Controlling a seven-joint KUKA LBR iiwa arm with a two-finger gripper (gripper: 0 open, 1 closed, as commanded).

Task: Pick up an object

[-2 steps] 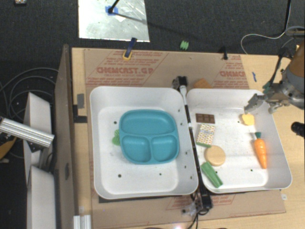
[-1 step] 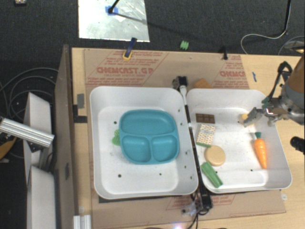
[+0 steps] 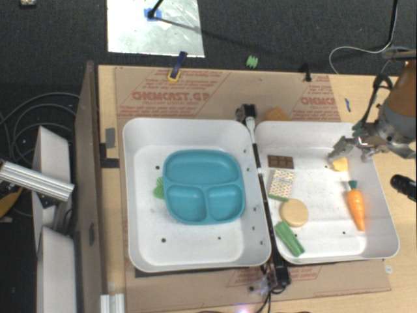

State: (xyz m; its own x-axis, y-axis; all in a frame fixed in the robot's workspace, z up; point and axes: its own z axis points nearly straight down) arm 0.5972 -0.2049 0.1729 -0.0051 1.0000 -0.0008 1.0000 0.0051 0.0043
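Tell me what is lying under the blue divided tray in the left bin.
A green object sticks out from beneath the left edge of the blue tray. Its remainder and anything else on the left bin floor below the tray is covered.

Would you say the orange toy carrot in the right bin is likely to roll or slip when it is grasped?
Probably, yes. The orange toy carrot looks round and tapered, so it may roll sideways if nudged. Its smooth, plastic-looking surface could slip out of a pinch near the narrow tip; gripping the thicker end seems safer.

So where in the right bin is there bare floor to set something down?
In the right bin, bare floor lies between the round cookie and the carrot, and along the far wall past the chocolate bar. The left side is crowded: patterned wafer, cookie, green piece. The gripper hovers over the yellow piece.
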